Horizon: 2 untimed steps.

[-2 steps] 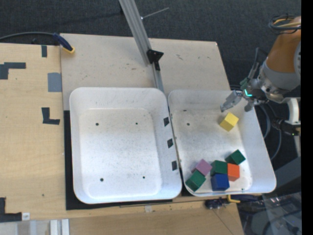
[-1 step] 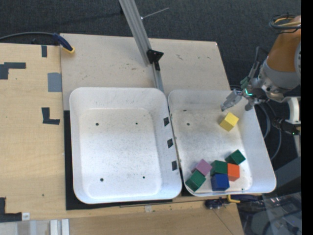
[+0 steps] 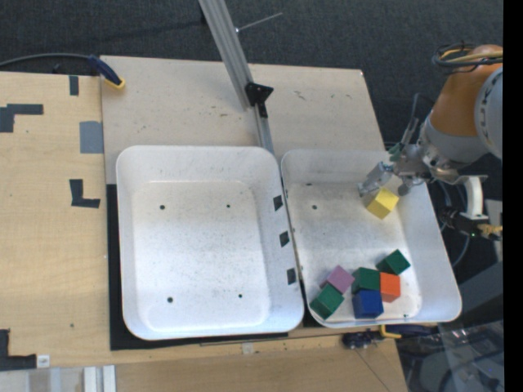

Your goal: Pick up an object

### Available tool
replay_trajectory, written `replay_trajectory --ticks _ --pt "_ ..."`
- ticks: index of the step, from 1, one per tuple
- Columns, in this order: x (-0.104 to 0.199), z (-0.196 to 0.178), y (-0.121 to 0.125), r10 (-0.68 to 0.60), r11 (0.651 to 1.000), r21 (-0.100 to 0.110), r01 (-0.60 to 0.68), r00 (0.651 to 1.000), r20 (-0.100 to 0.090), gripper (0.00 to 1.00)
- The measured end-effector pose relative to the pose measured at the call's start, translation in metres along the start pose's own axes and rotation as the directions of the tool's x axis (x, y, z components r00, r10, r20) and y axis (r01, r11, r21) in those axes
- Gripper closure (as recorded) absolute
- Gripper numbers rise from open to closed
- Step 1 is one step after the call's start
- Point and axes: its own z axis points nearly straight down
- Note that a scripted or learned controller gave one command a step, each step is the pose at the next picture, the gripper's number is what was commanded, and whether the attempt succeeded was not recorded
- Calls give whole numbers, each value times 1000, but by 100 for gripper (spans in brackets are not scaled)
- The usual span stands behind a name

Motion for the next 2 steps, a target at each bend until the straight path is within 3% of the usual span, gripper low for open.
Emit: replay_trajectory --ticks 1,2 --pt "0 38 -2 1 1000 -16 -1 1000 11 0" --pt "-1 37 2 0 1000 -24 0 1000 10 0"
